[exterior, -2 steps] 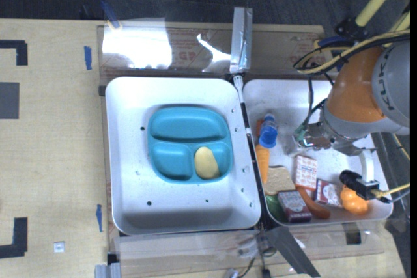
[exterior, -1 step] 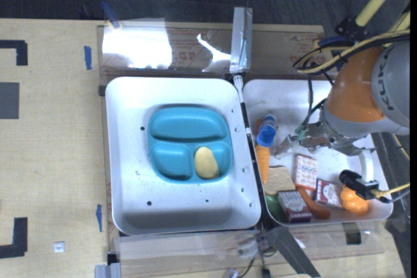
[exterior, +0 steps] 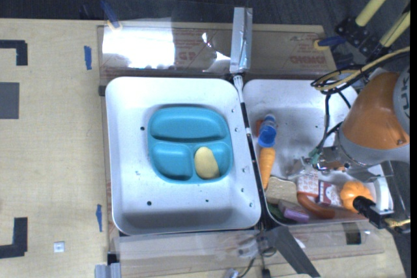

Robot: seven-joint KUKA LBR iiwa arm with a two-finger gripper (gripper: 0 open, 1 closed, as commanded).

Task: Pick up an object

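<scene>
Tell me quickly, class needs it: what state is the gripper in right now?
Gripper: low in the right bin above the toy pile; whether it is open, shut or holding anything cannot be told.

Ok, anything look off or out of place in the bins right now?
Nothing spilled or damaged. The left bin holds a blue divided tray with a yellow egg-shaped item in its lower right compartment. The right bin is cluttered: its items are piled along the near and left edges.

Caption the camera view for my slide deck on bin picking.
KUKA arm reaches into the right bin of toys; a yellow egg sits in the left bin's blue tray.
</scene>
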